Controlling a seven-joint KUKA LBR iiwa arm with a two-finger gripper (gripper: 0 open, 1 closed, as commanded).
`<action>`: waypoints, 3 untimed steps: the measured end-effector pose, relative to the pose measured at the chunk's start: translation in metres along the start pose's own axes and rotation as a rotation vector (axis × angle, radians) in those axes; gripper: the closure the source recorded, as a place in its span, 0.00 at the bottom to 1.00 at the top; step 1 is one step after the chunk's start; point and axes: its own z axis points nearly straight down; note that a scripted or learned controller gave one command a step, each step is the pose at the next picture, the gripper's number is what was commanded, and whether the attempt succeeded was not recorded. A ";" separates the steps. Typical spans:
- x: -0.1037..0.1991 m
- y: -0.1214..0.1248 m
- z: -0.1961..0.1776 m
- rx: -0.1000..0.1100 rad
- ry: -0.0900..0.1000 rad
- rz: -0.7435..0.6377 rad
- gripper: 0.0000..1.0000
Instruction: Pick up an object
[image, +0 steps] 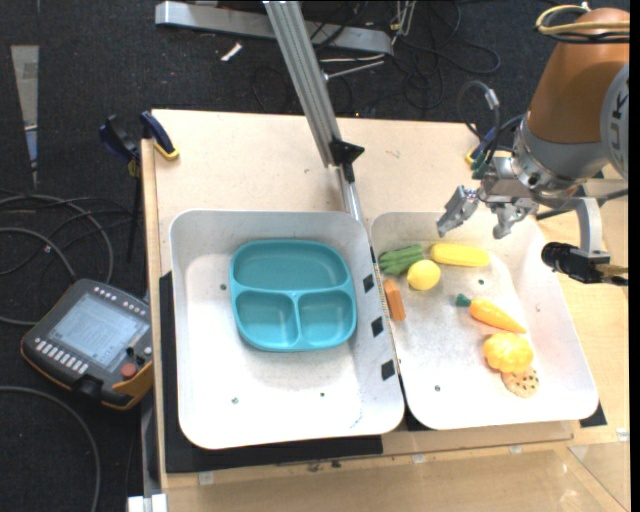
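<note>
**Now hovering over the right bin, nothing in my pincer yet**

Right now I judge myself to be at the approach step: my pincer (484, 213) hangs in the upper right of the frame, over the far edge of the right-hand shallow white bin (560, 320), fingers spread wide and with nothing between them. No object has been picked.

The nearest candidate is the yellow plastic corn cob (460, 256), lying flat and crosswise just below my fingertips in the frame, near but apart from them. Just left of it lie the green pea pod toy (400, 259) and the round yellow lemon toy (424, 275), the lemon close against the cob's lower left end. Further toward the lower right sit the orange carrot toy (494, 315), a lumpy yellow-orange fruit toy (507, 352) and a speckled brown cookie toy (521, 381). A small orange stick-shaped piece (395, 300) lies by the bin's left wall.

The left-hand white bin (200, 390) carries only a teal plastic divided tray (293, 294), well apart from me.

My next move, as I see it, calls for coming down over the cob with my fingers straddling its narrow width, so I would want them turned across its long axis before closing. The risk is nudging the lemon or letting the smooth cob roll out.
</note>
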 end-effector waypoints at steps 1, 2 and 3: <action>0.000 0.000 0.000 -0.002 0.000 0.001 0.00; -0.003 0.006 0.045 0.003 -0.001 0.002 0.00; 0.000 0.005 0.088 0.004 0.000 0.002 0.00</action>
